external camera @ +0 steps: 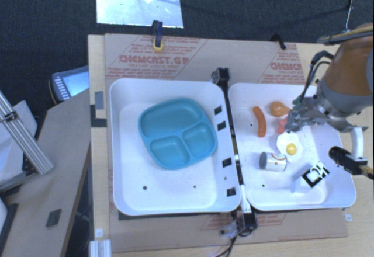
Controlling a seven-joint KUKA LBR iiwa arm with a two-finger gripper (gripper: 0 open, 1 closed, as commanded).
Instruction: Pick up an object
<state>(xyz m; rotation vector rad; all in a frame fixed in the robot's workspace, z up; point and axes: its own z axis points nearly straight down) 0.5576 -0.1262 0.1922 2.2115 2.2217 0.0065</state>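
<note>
Lettering first: "CHEMCAST" in red, printed twice across the cardboard sheet point(193, 54) under both bins, once far-left, once far-right, the second partly hidden by the arm. Rest of the print too small to read.

Left bin point(125, 150): holding a blue divided tray point(177, 132), three compartments, sitting tilted near the middle.

Right bin point(339, 191): busy. Orange sausage-shaped piece point(260, 121) lying far-left, an orange rounded object point(279, 108) just beside it to the right. Toy fried egg point(290, 147), white with yellow yolk, nearer the middle. Small grey-and-white can point(273, 161) on its side, just left of and nearer than the egg, some marking on its label, unreadable. White block with a black square-pattern tag point(313, 174) near-right, no letters legible.

End effector point(292, 123) down inside the right bin, hovering between the orange rounded object and the egg, something reddish at its tip. Spread or pressed together: cannot tell, too dark and blurred. Grey arm with orange band point(350, 69) reaching in from the right.

Yellow-and-black clamp point(158, 35) at the cardboard's far edge. Table point(64, 145) pale, bare at left.
</note>
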